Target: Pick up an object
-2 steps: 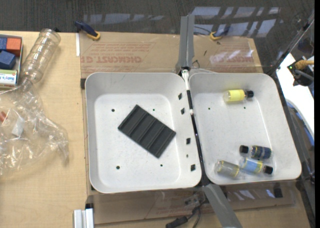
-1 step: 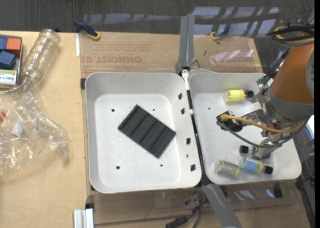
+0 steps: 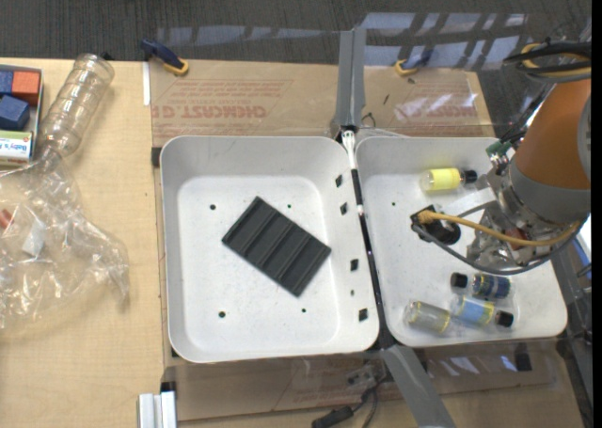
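In the right bin [image 3: 395, 257], my gripper [image 3: 485, 247] hangs low, below the arm's orange band. A small bottle with a black cap and blue label [image 3: 482, 285] lies just under it. Beside that, near the front wall, lie a clear bottle with yellowish contents [image 3: 427, 317] and a blue-labelled bottle [image 3: 480, 313]. A yellow bottle with a white cap [image 3: 448, 178] lies on its side near the bin's far wall. In the left bin [image 3: 188, 323], a dark ribbed rectangular panel [image 3: 277, 245] lies flat at a slant.
On the bench at left are a clear plastic bottle [image 3: 71, 104], crumpled clear wrap [image 3: 52, 243] and a box of coloured blocks [image 3: 17, 106]. Brown cardboard [image 3: 245, 102] lies behind the bins. The arm covers the right bin's right side.
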Motion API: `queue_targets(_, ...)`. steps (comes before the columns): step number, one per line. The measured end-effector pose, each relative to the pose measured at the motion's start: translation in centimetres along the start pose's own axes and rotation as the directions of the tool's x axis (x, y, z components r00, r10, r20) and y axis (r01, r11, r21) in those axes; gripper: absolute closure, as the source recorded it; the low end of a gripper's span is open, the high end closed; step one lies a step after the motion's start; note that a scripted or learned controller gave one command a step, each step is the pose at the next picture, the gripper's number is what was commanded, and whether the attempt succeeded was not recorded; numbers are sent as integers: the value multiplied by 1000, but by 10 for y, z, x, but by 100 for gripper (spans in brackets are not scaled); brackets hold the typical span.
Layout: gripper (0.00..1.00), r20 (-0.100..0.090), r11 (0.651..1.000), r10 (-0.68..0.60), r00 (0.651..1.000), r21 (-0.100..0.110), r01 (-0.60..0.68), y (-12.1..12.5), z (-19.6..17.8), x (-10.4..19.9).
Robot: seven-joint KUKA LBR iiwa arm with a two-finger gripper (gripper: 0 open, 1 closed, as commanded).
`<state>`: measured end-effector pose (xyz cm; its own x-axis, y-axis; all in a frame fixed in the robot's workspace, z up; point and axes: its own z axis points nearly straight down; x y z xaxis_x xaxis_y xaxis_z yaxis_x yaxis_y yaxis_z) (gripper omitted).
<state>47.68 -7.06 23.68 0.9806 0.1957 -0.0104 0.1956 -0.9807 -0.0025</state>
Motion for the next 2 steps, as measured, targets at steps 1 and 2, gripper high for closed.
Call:
queue_targets(1, 0, 0, 1000, 0, 1000, 0, 0, 0, 0, 0)
queue_targets(2, 0, -4, 986, -166, 986, -1, 166, 58, 30, -12)
